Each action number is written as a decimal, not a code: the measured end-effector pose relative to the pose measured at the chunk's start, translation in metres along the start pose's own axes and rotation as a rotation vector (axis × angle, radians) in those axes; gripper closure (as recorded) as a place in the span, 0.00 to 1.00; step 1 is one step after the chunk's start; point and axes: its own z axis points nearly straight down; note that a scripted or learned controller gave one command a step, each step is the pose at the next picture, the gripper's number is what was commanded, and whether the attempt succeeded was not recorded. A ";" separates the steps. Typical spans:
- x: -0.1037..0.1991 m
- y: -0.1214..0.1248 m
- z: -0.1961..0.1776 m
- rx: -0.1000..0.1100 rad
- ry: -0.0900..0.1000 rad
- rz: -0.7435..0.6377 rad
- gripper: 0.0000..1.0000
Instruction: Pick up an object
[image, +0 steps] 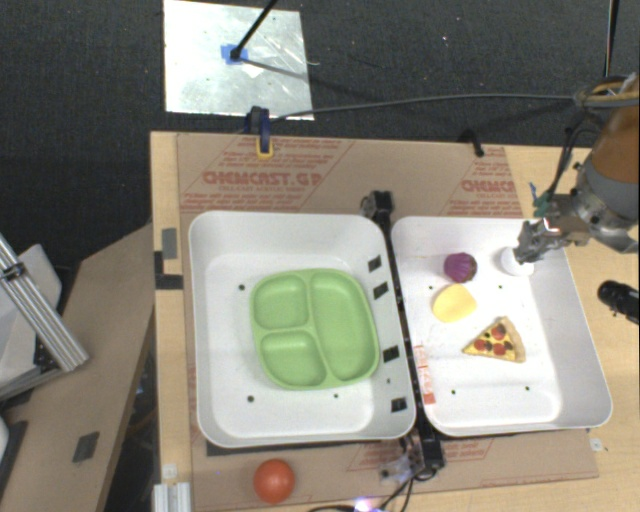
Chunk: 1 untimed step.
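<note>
From the camera above the bench, my gripper hung over the far right corner of the right bin, with my grey arm reaching in from the right edge. I could not tell whether my jaws were open or closed; they were small and blurred against the white bin wall. Nothing showed between them. Just beside my gripper, toward the bin's middle, lay a small white object, hard to make out against the bin floor.

The things to pick lay in the right bin: a purple ball near the far side, a yellow piece just in front of it, and a toy pizza slice to the right of that and nearer the camera. All three were apart from my gripper.

The left bin held a green divided tray lying flat in its middle. An orange-red ball sat on the bench in front of the left bin, outside it.
</note>
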 end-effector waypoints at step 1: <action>0.000 0.002 -0.037 0.001 0.001 0.000 1.00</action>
